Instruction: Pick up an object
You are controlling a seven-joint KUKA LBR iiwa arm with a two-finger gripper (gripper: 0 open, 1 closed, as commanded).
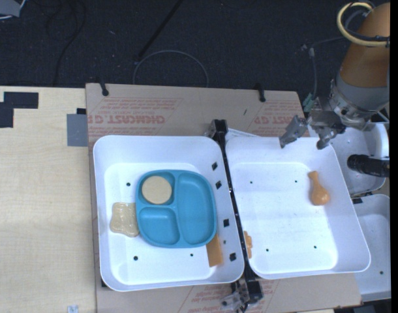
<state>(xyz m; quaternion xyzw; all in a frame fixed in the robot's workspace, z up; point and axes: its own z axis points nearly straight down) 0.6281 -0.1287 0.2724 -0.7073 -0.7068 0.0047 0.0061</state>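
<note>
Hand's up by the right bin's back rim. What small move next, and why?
Probably bring the hand toward the near side and lower it over the orange piece in the right bin: it lies alone, apart from the walls, nearest the hand.

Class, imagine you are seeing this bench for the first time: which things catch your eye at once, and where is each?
The blue divided plate in the left bin stands out most, with a round tan disc in its upper-left compartment. In the right bin, a small orange piece lies near the right wall. The gripper hangs above that bin's far right corner.
</note>
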